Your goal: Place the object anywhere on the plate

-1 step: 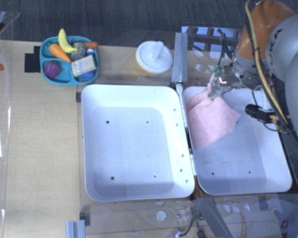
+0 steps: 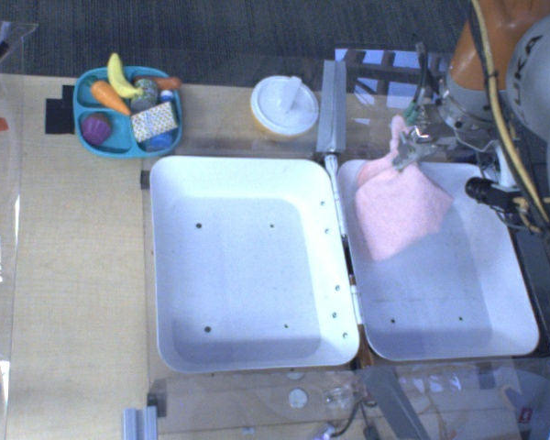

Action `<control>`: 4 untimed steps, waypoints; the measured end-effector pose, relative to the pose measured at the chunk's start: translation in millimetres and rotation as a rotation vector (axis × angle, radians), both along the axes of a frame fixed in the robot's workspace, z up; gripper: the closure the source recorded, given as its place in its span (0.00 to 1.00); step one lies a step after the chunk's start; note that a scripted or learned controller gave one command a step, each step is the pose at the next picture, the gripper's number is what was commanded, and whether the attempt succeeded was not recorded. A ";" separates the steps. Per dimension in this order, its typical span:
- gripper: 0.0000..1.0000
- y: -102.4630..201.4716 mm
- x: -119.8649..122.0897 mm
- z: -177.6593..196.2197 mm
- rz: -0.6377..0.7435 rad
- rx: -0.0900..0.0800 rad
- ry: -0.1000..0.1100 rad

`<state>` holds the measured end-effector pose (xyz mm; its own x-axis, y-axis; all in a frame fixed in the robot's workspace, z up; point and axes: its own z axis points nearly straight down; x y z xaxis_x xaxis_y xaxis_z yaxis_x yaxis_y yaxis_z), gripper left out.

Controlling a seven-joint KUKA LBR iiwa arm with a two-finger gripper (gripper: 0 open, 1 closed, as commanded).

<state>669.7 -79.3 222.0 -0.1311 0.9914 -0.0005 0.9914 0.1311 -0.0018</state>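
Note:
A pink cloth [image 2: 399,207] hangs in a loose fold over the back left part of the right bin [image 2: 458,345]. Its top corner is pinched between the fingers of my gripper [image 2: 408,145], which is shut on it, and its lower edge droops toward the bin floor. The blue divided plate [image 2: 119,150] lies on the bench at the far left, behind the left bin. It carries toy food: a banana [image 2: 119,77], a carrot [image 2: 108,96], a purple piece and a patterned block.
The left bin [image 2: 247,264] sits between the cloth and the plate. A white lidded bowl with a yellow rim [image 2: 284,106] stands behind the bins. A metal divider [image 2: 328,108] runs between them. Cables and the arm's body crowd the right edge.

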 end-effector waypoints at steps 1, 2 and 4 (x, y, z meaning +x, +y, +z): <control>1.00 48.1 -18.8 -11.1 0.404 0.002 0.002; 1.00 94.0 -32.4 -0.6 0.807 0.003 -0.001; 1.00 186.6 -67.2 -3.4 1.443 0.005 -0.001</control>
<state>602.4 107.4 218.5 -1.0000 -0.0037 0.0016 -0.0037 1.0000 0.0019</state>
